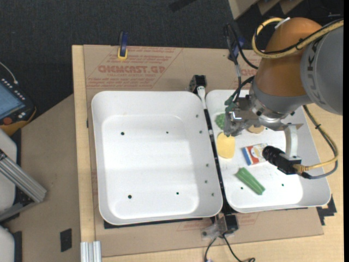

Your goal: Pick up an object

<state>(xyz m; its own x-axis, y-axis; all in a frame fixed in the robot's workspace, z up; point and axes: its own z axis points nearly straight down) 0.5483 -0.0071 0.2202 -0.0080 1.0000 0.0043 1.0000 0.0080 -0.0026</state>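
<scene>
My gripper (232,125) hangs over the left part of the right bin (305,198), pointing down beside the divider. Directly below and in front of it lies a pale yellow block (226,146). A green item (221,120) peeks out just left of the gripper, partly hidden by it. A red, white and blue packet (252,155) lies right of the yellow block. A green bar (250,180) rests nearer the bin's front. A tan piece (255,129) shows under the wrist.
The left bin (109,162) sits beside the right one, with a black ridge (211,146) between them. A black cable fitting (279,160) with a yellow cable trails over the right bin. The arm's orange band (286,42) looms above the back right.
</scene>
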